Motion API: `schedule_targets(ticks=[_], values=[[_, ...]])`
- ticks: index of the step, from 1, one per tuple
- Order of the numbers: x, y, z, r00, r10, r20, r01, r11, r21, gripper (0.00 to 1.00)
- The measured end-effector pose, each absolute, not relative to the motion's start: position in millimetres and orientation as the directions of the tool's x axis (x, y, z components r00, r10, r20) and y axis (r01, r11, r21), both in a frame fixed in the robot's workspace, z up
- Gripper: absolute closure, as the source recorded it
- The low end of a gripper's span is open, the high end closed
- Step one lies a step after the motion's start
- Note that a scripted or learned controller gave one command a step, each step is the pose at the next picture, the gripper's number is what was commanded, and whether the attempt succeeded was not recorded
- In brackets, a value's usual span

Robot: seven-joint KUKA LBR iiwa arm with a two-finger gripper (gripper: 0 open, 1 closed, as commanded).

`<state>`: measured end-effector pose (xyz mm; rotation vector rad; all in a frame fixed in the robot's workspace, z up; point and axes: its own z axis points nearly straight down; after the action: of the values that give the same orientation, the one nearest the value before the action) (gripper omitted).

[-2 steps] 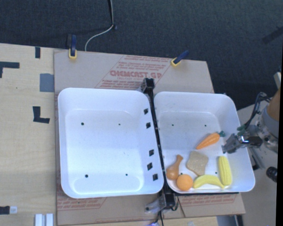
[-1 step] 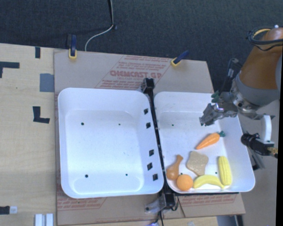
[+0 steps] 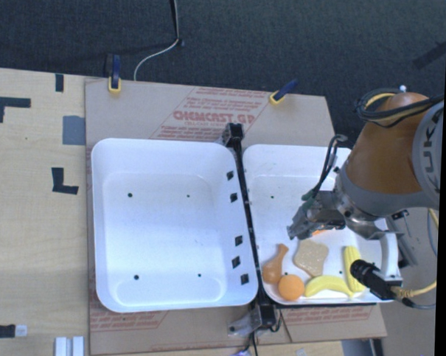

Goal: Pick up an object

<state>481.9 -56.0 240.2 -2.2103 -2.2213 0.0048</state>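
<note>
The tool [image 3: 303, 226] hangs low in the right white plastic bin [image 3: 282, 165]; whether it is apart or together I cannot tell. Just below it lies a beige bread slice [image 3: 311, 257], with an orange ball [image 3: 290, 288], a tan drumstick-shaped toy [image 3: 276, 264] and yellow bananas [image 3: 336, 280] close around.

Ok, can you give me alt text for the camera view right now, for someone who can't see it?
The arm's end effector hangs low in the right bin, just above a bread slice among toy food: a banana, an orange and a drumstick. The left bin sits alongside.
</note>
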Motion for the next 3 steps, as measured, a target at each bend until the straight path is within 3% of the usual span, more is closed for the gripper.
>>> schedule_targets(ticks=[1, 2, 3], values=[[485.0, -62.6, 370.5, -0.002, 1.0, -0.001, 1.0, 0.002, 0.014, 1.0], [557.0, 44.1, 457.8, -0.013, 1.0, 0.002, 1.0, 0.013, 0.013, 1.0], [577.6, 86.9, 539.5, -0.006, 1.0, 0.002, 1.0, 0.006, 0.01, 1.0]])
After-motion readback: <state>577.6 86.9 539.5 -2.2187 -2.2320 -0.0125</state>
